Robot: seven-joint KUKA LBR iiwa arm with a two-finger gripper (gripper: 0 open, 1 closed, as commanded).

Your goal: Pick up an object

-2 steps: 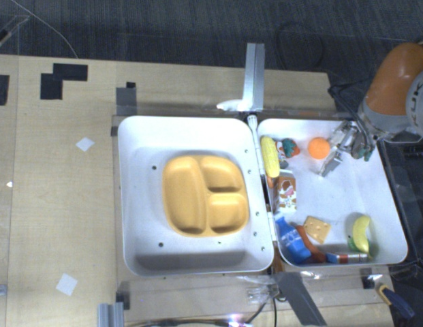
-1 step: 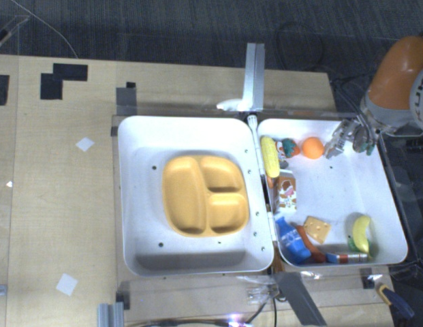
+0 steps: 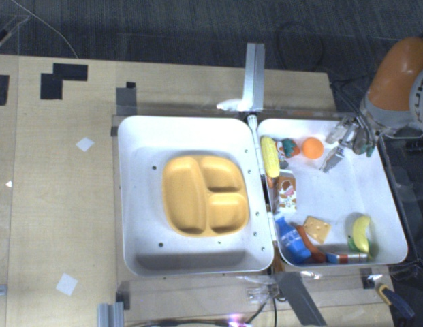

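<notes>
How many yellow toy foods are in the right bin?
2: a corn cob along the left wall of the right bin, and a banana near its front right corner. Clutter may hide more.

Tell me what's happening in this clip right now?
A grey arm with an orange band reaches in from the right, its gripper over the back of the right bin, close to an orange ball. Nothing is between its fingers. The bin also holds a corn cob, a banana and other small items. The left bin holds a yellow divided tray.
</notes>
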